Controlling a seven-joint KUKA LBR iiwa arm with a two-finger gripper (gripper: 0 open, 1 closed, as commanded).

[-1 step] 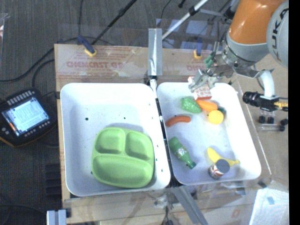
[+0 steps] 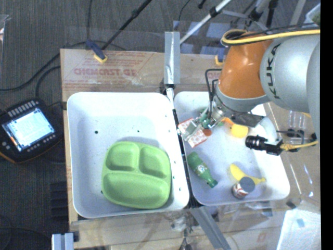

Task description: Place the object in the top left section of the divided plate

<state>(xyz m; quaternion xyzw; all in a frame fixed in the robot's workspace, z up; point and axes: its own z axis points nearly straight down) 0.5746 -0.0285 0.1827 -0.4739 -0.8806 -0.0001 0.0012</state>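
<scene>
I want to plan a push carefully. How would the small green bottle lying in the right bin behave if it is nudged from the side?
The small green plastic-looking bottle lies on its side on the smooth floor of the right white bin, so it would probably roll or slide easily. It looks small, so likely light. Its round body may slip from a two-finger grip.

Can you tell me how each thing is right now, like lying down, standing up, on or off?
green divided plate: flat in the left bin, all its sections bare.
green bottle: lying on its side in the right bin.
red and white packet: lying flat by the bin's left wall.
can: tipped over near the front.
handheld screen: lit up, on the floor.
gripper: low over the right bin, near the packet.
</scene>
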